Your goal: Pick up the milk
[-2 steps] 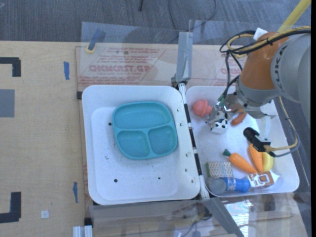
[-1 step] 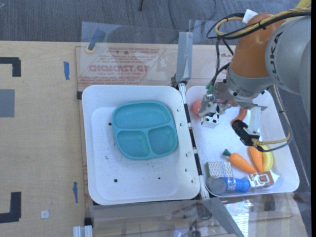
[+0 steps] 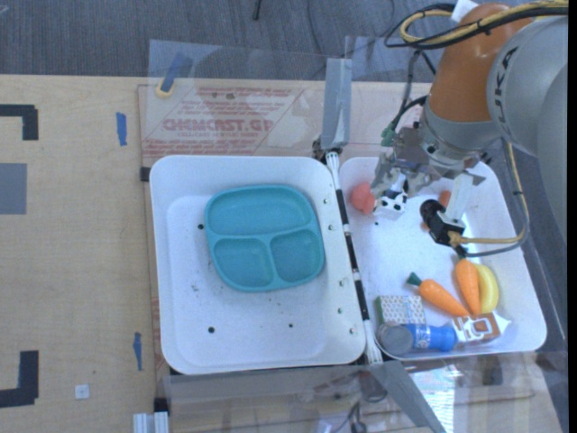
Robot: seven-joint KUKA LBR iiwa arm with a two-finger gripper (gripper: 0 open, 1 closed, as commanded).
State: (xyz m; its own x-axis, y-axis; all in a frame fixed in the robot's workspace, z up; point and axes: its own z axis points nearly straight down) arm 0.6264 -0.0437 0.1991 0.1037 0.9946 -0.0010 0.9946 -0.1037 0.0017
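Milk (image 3: 389,206): small white carton w/ black cow spots, on the floor of the R bin (image 3: 397,264), in the bin's far part on the view-left side. My jaws hang right over it, at its far edge. Can't tell if they're spread or pressed together, nor if they touch the carton; the view from above hides that. My wrist (image 3: 444,147) is just beyond the milk, w/ the orange band (image 3: 469,61) further back & to view-right.

Just view-left of the milk: a red-orange ball (image 3: 361,198), v. close, contact unclear.

Nearer the camera than the milk, well apart from it, all in the same bin:
- a carrot (image 3: 439,298) lying at a slant, green end toward the milk
- a 2nd carrot (image 3: 467,285) to view-right of the first, w/ a banana (image 3: 488,287) just beside it
- a patterned little box (image 3: 401,309), almost straight below the milk in the view
- a blue bottle (image 3: 435,337) on its side past the box, silver end to view-left
- an orange & white packet (image 3: 482,329) at the bottle's view-right end

View-left of the milk, across the bins' shared wall: the L bin (image 3: 167,242) w/ a teal 3-part plate (image 3: 264,236) flat on its floor. Beyond that bin the pale wood worktop (image 3: 72,242), w/ blue tape bits (image 3: 121,129).
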